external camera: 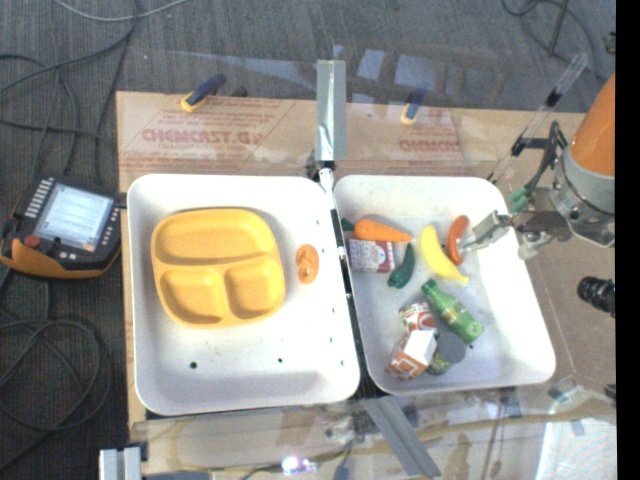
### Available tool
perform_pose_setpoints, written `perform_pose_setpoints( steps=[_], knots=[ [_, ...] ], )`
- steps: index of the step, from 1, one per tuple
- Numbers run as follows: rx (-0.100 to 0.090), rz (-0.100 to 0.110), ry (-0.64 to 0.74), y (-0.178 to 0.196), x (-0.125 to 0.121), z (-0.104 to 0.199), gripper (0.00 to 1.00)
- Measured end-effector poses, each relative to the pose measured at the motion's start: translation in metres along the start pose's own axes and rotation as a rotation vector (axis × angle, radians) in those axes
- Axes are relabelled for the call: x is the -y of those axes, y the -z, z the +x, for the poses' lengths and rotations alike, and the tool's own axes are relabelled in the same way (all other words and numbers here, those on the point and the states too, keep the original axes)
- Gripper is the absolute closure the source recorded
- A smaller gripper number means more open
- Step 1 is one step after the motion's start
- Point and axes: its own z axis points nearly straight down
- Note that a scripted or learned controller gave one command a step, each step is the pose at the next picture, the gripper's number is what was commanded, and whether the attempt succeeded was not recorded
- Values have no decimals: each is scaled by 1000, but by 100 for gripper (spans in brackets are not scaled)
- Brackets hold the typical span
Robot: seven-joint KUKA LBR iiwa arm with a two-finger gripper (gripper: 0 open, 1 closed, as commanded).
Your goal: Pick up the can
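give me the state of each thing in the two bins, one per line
yellow tray: flat in left bin, right way up
orange piece: loose in left bin beside the tray
can: on its side in right bin, not gripped
carrot: lying against the can
banana: lying flat
green bottle: on its side
gripper: over the right bin's upper right

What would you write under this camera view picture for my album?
Pincer hovers by the right bin's far edge; the can lies below the carrot.
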Motion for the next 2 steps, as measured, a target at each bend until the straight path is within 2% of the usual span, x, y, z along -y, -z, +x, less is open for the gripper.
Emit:
perform_pose_setpoints(
  steps=[1, 2],
  knots=[
    [0, 1, -222, -143, -2, 32, 0],
    [-1, 2, -197, -88, 36, 46, 0]
  ],
)
